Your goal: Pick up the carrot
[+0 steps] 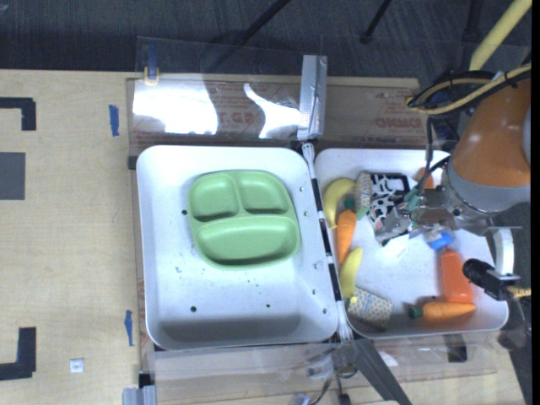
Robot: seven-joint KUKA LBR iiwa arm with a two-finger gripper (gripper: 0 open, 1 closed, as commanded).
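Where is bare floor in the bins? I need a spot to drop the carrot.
Free: the left white bin around the green divided plate, widest along its front edge. Crowded: the right white bin, where the orange carrot, two yellow bananas and the claw leave a small central patch.

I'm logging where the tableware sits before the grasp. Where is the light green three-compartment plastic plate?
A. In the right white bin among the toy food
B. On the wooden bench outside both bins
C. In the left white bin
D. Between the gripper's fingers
C: the light green three-compartment plastic plate lies flat in the left white bin, apart from the toy food in the right white bin.
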